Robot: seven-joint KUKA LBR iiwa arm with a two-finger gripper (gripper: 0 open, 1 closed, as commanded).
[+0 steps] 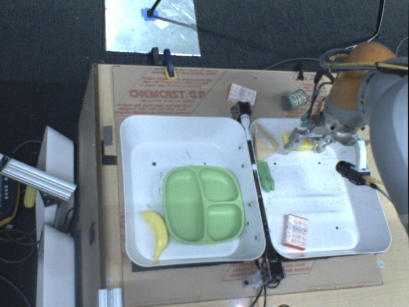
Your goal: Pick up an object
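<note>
Red-white small box [295, 231] lies nearest, front of right bin [374, 226]. Gripper [308, 139] is low at the bin's back, over a yellow object [305, 146]; finger state: cannot tell. Approach step; next, close and lift.

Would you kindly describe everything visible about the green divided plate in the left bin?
The green plate is a pale green, rounded-square tray, plastic by its look, with three compartments: one large on the left, two smaller on the right. It lies flat and upright on the left bin floor, toward the front. A banana lies against its lower left edge.
</note>
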